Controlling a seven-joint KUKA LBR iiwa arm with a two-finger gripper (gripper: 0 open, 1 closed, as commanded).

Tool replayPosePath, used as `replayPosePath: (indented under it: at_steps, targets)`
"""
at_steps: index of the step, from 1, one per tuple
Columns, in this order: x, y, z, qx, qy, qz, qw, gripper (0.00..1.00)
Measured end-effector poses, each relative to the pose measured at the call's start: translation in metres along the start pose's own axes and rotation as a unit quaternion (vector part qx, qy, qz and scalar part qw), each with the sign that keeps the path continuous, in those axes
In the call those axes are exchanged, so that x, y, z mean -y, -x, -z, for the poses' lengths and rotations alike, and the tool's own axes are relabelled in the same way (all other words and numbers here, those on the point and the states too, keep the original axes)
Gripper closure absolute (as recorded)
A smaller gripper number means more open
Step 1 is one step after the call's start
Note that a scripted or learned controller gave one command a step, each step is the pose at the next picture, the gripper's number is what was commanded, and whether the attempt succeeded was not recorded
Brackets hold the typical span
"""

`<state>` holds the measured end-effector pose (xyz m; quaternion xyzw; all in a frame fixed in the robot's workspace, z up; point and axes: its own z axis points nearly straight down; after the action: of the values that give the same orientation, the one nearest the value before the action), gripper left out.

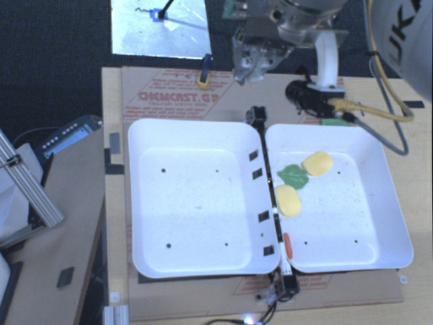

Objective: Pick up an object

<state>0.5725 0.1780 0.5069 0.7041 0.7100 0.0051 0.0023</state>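
Hovering gripper (252, 65), well apart from yellow pieces (316, 162).

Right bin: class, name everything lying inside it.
Inside the right bin lie two yellow pieces, a green leaf-like piece between them, and a small orange piece by the divider. Whether anything lies under them cannot be seen.

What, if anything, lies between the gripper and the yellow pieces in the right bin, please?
Nothing visible. The gripper hangs above the bench behind the bins; the two yellow pieces and the green piece lie uncovered in the right bin.
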Motion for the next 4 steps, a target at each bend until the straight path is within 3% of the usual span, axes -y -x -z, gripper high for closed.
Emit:
replayPosePath:
  at_steps: [1, 2, 3, 4]
  targets:
    - [0.089, -0.030, 0.032, -0.001, -0.003, 0.002, 1.0000, 1.00]
    - [0.050, 0.053, 0.029, 0.003, -0.004, -0.008, 1.0000, 1.00]
    - [0.051, 0.017, -0.122, 0.004, -0.012, -0.001, 0.9999, 1.00]
    - [0.083, -0.031, -0.060, -0.001, -0.002, 0.001, 1.0000, 1.00]
